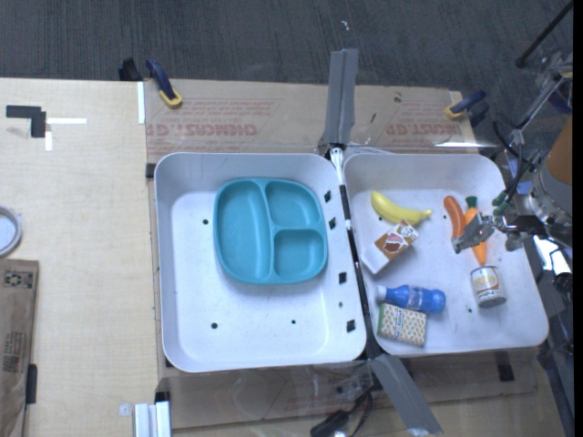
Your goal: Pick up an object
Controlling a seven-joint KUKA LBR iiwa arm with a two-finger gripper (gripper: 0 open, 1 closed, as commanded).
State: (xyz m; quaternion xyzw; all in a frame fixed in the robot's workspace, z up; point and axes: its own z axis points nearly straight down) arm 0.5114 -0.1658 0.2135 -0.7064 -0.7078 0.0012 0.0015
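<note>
While hovering at the frame's right, the tool (475,235) is sitting over the carrot (475,229) in the right bin (519,330), prob. lining up a grab; grip state unclear, can't tell.

**Robot test bench in a lab setting**

A pale wooden bench (73,208) stands on dark grey carpet (273,16), pointing to a laboratory or research workspace rather than a home. Two shallow white bins (173,271) sit side by side on a cardboard sheet (246,121) fixed with blue-and-yellow clamps (164,85). A roll of tape (7,233) lies at the bench's left edge. Toy food, including a plastic banana (397,209), fills the right bin, while cabling and rig hardware (547,89) crowd the right side.
</note>
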